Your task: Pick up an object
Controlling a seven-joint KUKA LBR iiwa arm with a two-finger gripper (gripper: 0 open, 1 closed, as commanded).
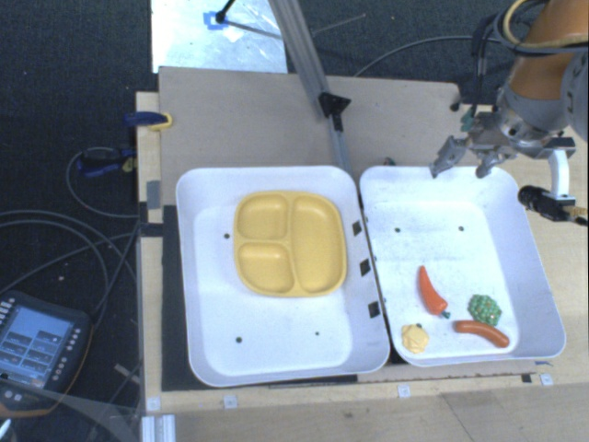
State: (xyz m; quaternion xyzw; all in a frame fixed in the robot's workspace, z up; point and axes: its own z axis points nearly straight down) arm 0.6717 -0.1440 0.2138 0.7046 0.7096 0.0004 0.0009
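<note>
Camera view: we see gripper (467,161) hovering above right bin's (534,247) far rim, fingers spread, holding nothing. Red pepper (432,291), broccoli (484,308), sausage (480,332), yellow piece (415,338) sit near front. Approach stage, we judge; next: travel forward, descend.

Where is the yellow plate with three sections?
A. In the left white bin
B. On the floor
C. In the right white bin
A. The yellow three-section plastic plate lies in the left shallow white bin, while the right shallow white bin holds the small toy foods.
</note>
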